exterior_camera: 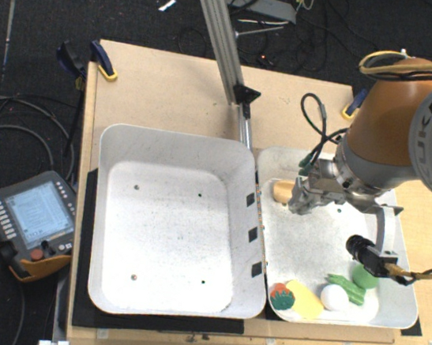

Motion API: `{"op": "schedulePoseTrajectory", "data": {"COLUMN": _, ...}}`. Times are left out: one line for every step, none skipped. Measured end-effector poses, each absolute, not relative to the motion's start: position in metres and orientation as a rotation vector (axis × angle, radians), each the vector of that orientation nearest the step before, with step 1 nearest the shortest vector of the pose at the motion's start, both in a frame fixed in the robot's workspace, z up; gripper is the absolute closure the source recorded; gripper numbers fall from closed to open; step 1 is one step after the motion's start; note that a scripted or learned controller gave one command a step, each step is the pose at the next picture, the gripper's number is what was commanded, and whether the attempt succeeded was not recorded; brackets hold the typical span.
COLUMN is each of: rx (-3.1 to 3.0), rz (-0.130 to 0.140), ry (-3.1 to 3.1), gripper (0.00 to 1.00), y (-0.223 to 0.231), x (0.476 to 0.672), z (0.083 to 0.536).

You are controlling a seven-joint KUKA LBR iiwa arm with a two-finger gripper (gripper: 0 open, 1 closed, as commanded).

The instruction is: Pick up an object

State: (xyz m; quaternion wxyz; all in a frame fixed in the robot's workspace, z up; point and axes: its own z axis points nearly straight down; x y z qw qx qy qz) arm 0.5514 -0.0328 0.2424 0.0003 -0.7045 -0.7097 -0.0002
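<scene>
A small tan object (282, 190), rounded and possibly a toy food piece, lay in the right bin (309, 245) just to the camera-left of the pincer (301, 204), close enough that it looked to be touching or nearly so. The pincer hung low over the bin floor near the bin's far left corner, carried by the grey arm (401, 130) with its orange band, reaching in from the right. Whether the pincer was wide or narrow could not be told, as the wrist hid its tips from above. Judging by that placement, the arm seemed lined up to try for the tan object, which sat apart from the rest and so offered the easier target.

Well away from the pincer, toward the near edge of the same bin, several things were clustered together: a red and green piece (282, 295), a yellow piece (307, 302) touching it, a white ball-like object (335, 298), and a green object (357, 282) beside that. The left bin (123, 155), farther off across the divide, rested on the wooden bench (171, 94).
</scene>
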Motion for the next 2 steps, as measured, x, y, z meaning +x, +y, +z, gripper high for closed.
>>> {"op": "schedulePoseTrajectory", "data": {"rx": -2.212, "rz": -0.002, "ry": -2.23, "gripper": 1.0, "y": 0.025, "x": 0.569, "z": 0.231}}
{"op": "schedulePoseTrajectory", "data": {"rx": -2.212, "rz": -0.003, "ry": -2.23, "gripper": 1.0, "y": 0.079, "x": 0.585, "z": 0.222}}
